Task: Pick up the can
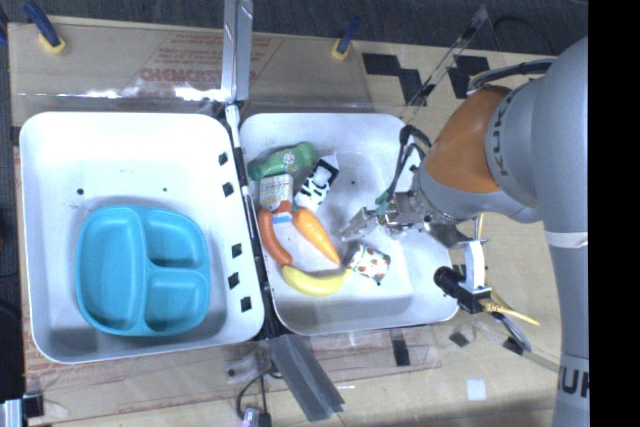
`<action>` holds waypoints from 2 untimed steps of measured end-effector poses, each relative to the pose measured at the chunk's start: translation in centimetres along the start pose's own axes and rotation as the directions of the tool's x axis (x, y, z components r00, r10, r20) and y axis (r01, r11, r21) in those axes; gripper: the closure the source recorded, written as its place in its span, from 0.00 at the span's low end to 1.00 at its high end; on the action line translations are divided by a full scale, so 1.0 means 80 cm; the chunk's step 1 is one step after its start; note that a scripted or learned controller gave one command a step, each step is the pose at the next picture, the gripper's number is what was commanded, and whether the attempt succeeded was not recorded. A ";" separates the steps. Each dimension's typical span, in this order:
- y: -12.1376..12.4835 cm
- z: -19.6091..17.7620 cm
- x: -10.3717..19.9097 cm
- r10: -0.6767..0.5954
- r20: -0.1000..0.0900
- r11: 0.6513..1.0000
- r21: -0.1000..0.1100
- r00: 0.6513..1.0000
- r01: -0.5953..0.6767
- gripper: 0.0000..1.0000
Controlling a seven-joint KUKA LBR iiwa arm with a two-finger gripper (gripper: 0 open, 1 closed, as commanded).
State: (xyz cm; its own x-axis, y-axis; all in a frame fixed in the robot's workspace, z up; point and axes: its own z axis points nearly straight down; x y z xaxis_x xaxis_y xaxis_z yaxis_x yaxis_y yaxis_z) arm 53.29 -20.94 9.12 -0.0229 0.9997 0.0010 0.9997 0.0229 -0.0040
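Currently, progress: early, as far as I can judge; the can lies in the bin and nothing shows it lifted.
Arm: the grey KUKA arm with the orange band (470, 150) reaches in from the right and bends down over the right-hand shallow white bin (300, 315).
Pincer: the two-finger pincer (372, 220) sits low inside the right bin, near its middle, pointing left; whether it is spread or closed I cannot tell, since metal glare and the wrist blur it.
Task thing: the green-labelled metal can (280, 162) lies on its side in the upper left part of the right bin, close to the divider between the bins.
Gap: the pincer is apart from the can, lower and to its right, with other items between them.
Neighbours of the can: a small white-and-black toy figure (318, 183) just to its right, and an orange plastic carrot (316, 233) below it.
Other clutter: a yellow plastic banana (313, 281) along the near wall, and a small white spotted object (371, 264) just below the pincer.
Left bin: the left-hand shallow white bin (50, 165) holds a blue divided plastic tray (145, 267).
Done: the approach into the correct bin only.
Left: moving to the can, closing on it, lifting.
Likely risk: the toy figure crowds the can.
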 end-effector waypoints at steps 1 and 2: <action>0.045 -0.054 0.021 -0.038 0.000 0.999 -0.002 0.999 0.038 0.00; -0.036 -0.007 0.000 -0.008 0.001 1.000 -0.013 1.000 0.008 0.00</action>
State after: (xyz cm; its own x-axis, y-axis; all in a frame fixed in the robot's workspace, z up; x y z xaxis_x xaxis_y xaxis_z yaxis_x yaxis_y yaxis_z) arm 50.40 -21.02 9.70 -0.0308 0.9995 -0.0001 0.9995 0.0308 0.0091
